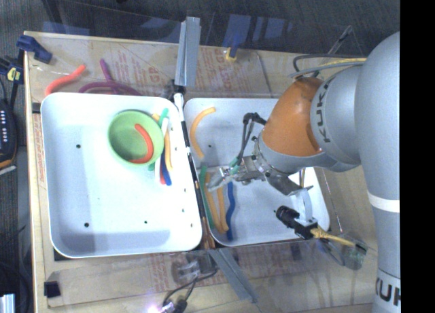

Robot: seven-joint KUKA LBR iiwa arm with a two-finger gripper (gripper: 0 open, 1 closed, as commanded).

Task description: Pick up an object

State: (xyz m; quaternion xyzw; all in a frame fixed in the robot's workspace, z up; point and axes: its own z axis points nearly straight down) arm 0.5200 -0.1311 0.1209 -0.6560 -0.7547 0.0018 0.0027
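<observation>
Lying along the left wall of the right bin (272, 237), 3 thin strips, orange (219, 211), green (204, 182) and blue (231, 213), sat bunched together under the gripper (221, 179). They looked light, soft and bendy, likely to slip or sag, so a pinch across the middle of 1 strip seemed best. Whether the jaws stood wide or narrow could not be told, and nothing showed between them. A curved orange strip (198, 127) lay near the bin's top corner. The wall just beside the bunch could block a finger. In the left bin (102, 230), a green bowl (133, 138) held a red strip (145, 138).
</observation>
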